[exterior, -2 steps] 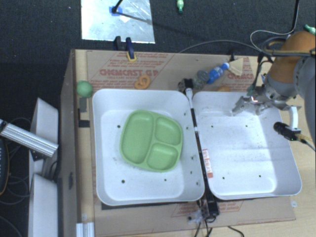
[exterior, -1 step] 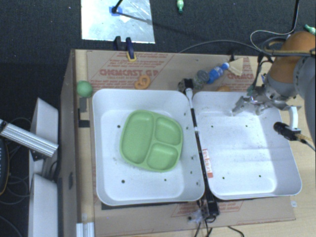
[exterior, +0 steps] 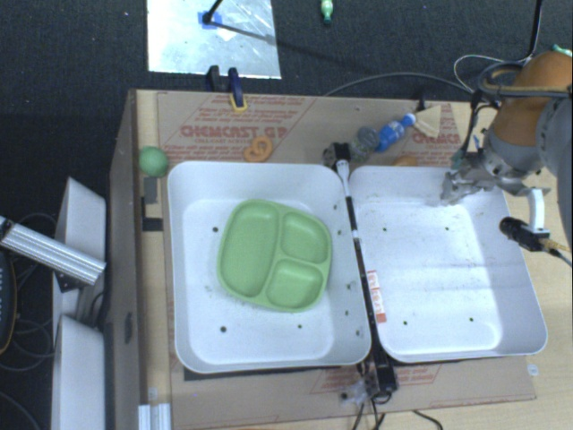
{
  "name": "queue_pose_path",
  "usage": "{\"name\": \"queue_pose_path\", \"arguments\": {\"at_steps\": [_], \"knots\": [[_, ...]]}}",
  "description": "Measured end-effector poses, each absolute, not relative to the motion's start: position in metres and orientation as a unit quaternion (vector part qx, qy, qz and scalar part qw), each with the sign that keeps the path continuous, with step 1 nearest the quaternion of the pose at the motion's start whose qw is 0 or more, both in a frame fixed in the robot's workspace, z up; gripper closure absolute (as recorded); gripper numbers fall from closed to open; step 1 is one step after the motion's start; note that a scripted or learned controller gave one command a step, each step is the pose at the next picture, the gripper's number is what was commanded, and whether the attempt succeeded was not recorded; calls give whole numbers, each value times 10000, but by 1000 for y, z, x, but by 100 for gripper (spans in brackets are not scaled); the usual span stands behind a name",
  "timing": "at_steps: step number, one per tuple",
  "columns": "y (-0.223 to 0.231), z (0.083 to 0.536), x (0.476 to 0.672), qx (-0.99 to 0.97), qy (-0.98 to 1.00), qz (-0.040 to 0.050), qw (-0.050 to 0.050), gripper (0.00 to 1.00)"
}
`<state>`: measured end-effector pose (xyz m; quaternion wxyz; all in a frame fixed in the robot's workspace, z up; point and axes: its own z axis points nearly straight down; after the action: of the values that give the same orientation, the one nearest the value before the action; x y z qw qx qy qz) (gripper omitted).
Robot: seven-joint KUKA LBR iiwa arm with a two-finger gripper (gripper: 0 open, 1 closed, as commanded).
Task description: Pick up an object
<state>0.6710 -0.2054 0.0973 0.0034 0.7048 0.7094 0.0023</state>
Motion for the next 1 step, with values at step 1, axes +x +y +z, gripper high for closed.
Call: {"name": "queue_pose_path", "arguments": {"at_steps": [1], "knots": [[-207,193,670,7058,7084,16,36,100]]}}
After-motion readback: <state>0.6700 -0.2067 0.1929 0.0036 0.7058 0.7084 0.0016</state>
